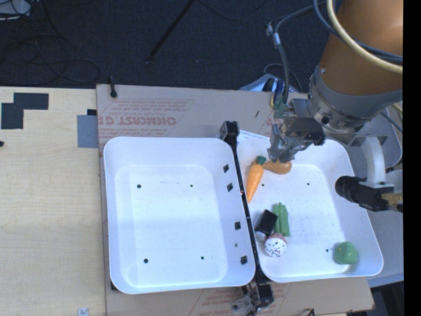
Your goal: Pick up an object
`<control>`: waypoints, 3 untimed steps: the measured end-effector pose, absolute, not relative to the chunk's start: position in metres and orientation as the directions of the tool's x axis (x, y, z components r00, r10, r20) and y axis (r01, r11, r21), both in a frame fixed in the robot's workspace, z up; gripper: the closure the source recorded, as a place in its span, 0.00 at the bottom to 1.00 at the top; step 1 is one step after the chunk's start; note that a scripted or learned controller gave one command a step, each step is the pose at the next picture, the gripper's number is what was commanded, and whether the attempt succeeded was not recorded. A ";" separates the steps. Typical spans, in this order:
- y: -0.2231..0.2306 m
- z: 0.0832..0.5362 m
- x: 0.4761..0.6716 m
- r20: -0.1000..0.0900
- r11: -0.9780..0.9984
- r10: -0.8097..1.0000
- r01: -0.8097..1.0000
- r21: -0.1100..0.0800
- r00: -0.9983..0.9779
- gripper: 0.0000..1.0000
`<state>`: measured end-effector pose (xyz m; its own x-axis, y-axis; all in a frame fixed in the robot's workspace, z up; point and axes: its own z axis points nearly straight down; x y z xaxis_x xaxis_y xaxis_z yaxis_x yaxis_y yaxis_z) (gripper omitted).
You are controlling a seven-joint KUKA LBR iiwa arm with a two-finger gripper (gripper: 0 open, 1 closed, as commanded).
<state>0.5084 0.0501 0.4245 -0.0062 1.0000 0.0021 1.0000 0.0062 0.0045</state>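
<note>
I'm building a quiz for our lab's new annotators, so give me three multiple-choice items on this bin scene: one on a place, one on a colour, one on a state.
1. Where do the objects lie?
A. in the left bin
B. in the right bin
C. on the cardboard

2. What colour is the object in the right bin's near right corner?
A. green
B. blue
C. red

3. Where is the gripper?
A. over the left bin's middle
B. over the bench's left end
C. low at the right bin's far edge, by the orange object

Key: 1 B, the carrot, the black block and the rest all lie in the right bin. 2 A, the green ball sits in that corner. 3 C, the gripper hangs right above the orange object.
</note>
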 end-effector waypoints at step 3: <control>0.200 0.527 0.481 -0.001 0.005 1.000 1.000 -0.003 -0.005 1.00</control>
